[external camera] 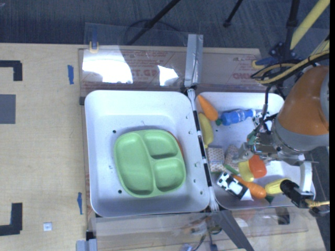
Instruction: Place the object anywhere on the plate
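The gripper (255,151) hangs low in the right bin (235,99), over an orange toy (257,166) among cluttered toys; its grasp cannot be told. The green plate (150,162) lies left of the gripper, in the neighbouring bin.

Bright, even overhead light; harsh glare on the clear panel (125,67) behind the bins, soft shadows, slightly soft focus throughout.

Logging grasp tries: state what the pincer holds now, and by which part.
Cannot be told. The pincer sits low in the right bin amid the toys, near an orange piece, but nothing shows between its tips.
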Motion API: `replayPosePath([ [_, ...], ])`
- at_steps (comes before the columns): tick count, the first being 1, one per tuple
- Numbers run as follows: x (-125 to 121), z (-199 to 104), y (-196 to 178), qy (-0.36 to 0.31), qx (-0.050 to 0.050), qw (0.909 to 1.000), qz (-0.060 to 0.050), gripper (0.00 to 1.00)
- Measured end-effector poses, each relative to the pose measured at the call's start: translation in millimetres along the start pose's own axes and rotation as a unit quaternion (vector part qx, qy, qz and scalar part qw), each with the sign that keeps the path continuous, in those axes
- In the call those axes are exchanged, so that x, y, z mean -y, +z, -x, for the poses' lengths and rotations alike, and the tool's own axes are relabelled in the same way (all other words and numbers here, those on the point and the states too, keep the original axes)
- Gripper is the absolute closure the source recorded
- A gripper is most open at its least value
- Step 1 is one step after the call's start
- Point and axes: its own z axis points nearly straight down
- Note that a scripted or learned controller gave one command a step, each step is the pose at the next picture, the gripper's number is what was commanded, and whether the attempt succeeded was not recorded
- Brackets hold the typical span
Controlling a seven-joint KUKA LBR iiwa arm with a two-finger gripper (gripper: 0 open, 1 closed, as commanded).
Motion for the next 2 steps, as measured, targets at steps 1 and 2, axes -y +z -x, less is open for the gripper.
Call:
replayPosePath([
  [1,7.4,-64.5,0.0,-0.034,0.000,0.9994,-0.001,1.00],
  [2,17.0,-144.0,0.1,0.000,0.000,1.0000,-0.001,1.00],
])
